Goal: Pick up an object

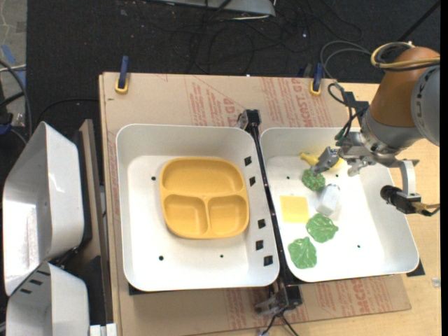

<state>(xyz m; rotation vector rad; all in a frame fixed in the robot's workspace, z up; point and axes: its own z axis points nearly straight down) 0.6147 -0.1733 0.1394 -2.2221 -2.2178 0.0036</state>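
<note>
Right now the tool hangs over the far part of the right bin, just above a yellow banana-like piece; whether it grips anything cannot be told. Near it lie a small green piece, a white object, a yellow square and two green leafy pieces. Left of these, the left bin holds a yellow divided plate. Both bins rest on a cardboard-covered tabletop, with dark floor and cables beyond the far edge
</note>
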